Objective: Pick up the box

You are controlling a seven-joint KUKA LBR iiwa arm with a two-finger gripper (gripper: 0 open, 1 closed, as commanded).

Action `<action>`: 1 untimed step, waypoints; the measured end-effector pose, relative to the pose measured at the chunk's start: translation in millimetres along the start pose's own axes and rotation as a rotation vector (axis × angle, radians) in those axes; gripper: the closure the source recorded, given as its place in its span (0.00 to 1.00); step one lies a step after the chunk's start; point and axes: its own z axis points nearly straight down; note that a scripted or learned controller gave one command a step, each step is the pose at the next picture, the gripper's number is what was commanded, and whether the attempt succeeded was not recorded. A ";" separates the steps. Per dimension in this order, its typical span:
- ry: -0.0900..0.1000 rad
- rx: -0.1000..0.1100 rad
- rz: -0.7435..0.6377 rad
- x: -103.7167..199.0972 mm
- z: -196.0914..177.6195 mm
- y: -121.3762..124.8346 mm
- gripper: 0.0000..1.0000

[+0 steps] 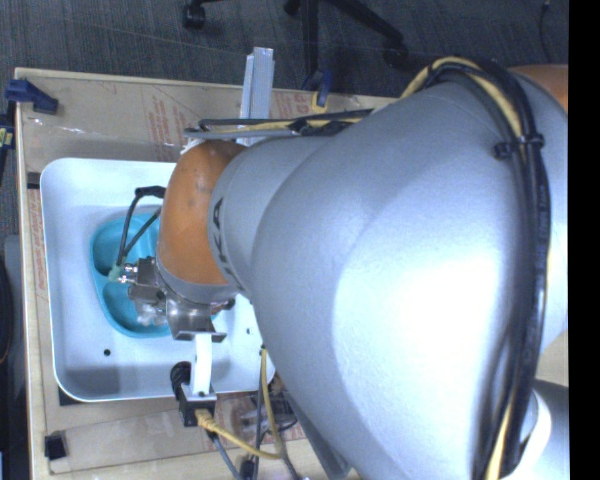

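Note:
My grey arm with its orange band (192,218) reaches far over the left white bin (70,268) and covers most of the bench. The gripper (158,303) hangs low in the middle of that bin, seen from behind its wrist mount. Directly beneath and to the left of it lies a cyan rounded object (115,268), partly hidden by the gripper. I cannot tell whether the gripper touches it.
The bin's walls stand close on the left and front. A white bracket and black cable clamp (195,378) hang off the wrist near the bin's front rim. Blue clamps (25,96) sit on the bench's far left corner. An office chair base (300,8) stands behind the bench.

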 end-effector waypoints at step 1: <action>0.009 -0.015 -0.171 -46.3 45.5 14.4 1.00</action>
